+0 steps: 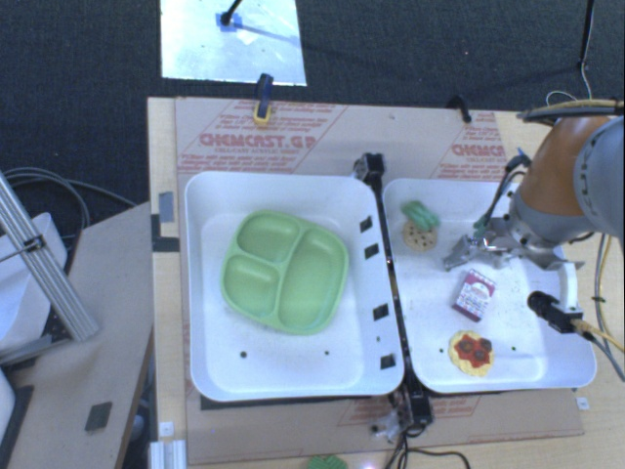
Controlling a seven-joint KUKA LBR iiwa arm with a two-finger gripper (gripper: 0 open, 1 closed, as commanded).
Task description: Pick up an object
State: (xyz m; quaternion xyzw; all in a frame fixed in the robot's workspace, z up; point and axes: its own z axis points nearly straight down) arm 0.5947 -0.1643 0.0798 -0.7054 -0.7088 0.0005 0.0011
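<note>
Pizza toy (472, 352) lies loose at right bin (576, 364) front. Carton (475, 294) just below gripper (467, 254); fingers spread, pinching nothing, likely lined up for carton grasp. Cookie (420, 235) beside.

Glossy green plastic tray (285, 272) in smooth white plastic bin (210, 345).

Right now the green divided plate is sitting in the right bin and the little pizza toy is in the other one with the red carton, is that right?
Not quite. The camera view shows the green divided plate in the left bin, not the right one. The rest holds: the little pizza toy lies in the other bin, the right bin, with the red carton.
</note>
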